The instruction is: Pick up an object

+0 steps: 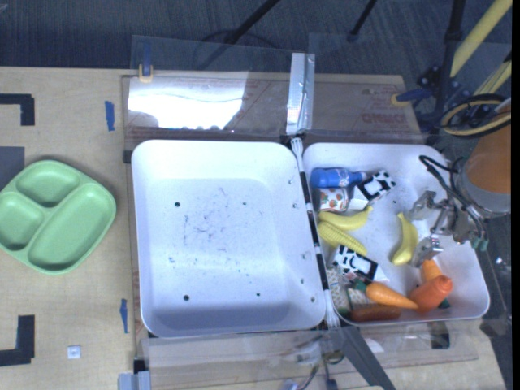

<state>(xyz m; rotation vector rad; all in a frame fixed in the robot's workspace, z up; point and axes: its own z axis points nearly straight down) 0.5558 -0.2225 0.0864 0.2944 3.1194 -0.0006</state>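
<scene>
While you scan from the left, you meet a green divided tray [55,215] on the tabletop [65,104], then the left bin [219,226], then the right bin [467,295] with its clutter. A blue can [333,177] lies there, its label too blurred to read. A small banana [404,239] stands just left of the hand [435,234]; whether its fingers are apart or together, you cannot tell. An orange carrot [392,295] lies below.

Plate: you see a green divided plate [54,215] on the surface [65,120], left of the bins.
Tape: blue strips [109,114] beside it.
Panel: clear sheet [215,88] behind.
</scene>
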